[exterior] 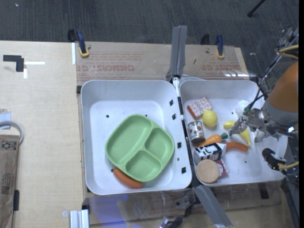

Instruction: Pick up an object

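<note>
Gripper [243,126] low in right bin [237,87], finger spread unreadable, sits over yellow banana [241,131]; banana's long axis runs left-to-lower-right, orange sausage [237,147] just below.

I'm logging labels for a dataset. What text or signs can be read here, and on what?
"CHEMCAT, GP": red print, upside down, on the cardboard behind the bins.
Recycling sign: on the brown bag at left.
Print on the can and red box: too small to read.

Dark carpet floor [118,11], wooden bench [38,108]
</note>
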You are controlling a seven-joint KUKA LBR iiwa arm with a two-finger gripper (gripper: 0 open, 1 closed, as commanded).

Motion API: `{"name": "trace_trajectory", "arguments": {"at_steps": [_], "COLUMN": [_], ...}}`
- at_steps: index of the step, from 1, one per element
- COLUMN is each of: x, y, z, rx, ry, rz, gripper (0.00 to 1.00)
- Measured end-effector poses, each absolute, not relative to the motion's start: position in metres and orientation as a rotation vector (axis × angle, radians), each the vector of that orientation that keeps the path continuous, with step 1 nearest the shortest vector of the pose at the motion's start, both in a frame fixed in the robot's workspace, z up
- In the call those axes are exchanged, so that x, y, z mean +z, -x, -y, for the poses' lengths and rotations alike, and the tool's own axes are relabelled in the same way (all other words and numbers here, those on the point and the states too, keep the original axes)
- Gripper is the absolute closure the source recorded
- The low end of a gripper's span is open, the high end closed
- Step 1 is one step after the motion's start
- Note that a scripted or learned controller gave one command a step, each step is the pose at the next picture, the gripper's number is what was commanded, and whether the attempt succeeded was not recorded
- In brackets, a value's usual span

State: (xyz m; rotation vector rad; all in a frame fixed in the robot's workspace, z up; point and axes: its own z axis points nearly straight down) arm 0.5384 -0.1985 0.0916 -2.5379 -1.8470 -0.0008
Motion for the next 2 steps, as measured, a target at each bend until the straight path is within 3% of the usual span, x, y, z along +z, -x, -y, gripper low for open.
{"name": "trace_trajectory", "arguments": {"at_steps": [1, 2], "x": [0.1, 0.206], "y": [-0.538, -0.575], "z": [0.199, 0.11], "rx": [0.003, 0.005], "ry": [2.539, 2.622], "rz": [1.843, 1.729], "gripper": [1.0, 1.0]}}
